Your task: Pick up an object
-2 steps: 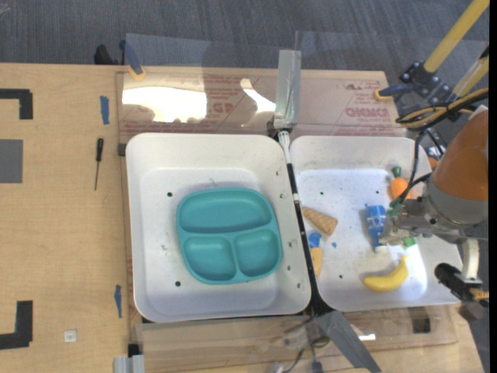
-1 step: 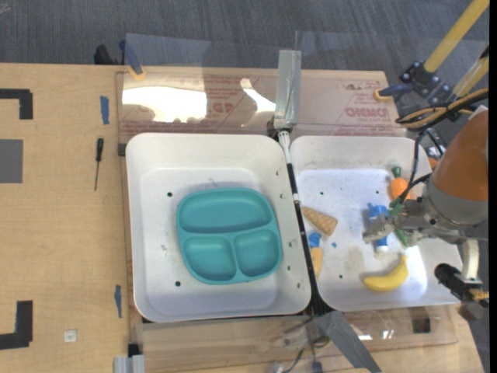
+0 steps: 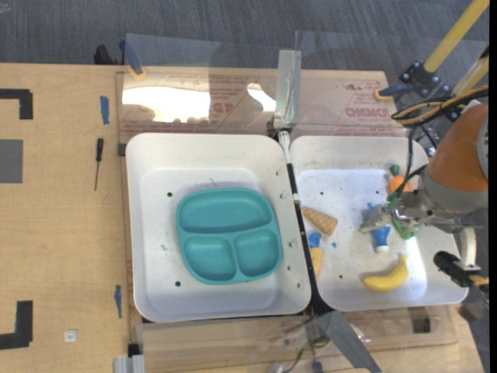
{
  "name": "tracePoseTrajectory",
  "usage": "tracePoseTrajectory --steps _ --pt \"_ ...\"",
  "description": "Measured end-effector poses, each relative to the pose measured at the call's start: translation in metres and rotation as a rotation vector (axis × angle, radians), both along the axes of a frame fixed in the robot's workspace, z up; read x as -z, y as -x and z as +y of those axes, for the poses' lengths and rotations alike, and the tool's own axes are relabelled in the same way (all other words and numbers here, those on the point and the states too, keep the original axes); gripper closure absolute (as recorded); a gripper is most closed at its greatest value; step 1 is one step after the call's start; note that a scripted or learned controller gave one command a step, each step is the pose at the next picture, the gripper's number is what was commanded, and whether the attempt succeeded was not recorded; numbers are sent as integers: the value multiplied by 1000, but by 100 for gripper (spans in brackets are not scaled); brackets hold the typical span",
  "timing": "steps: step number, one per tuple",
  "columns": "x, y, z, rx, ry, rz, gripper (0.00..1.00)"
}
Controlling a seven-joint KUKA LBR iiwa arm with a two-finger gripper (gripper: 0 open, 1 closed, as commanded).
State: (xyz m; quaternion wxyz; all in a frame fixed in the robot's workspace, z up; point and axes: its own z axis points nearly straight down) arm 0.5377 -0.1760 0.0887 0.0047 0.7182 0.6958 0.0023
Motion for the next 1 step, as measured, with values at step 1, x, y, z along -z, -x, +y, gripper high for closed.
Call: tracePoseTrajectory --steps 1 --pt "-18 -37 -38 -365 -4 9 0"
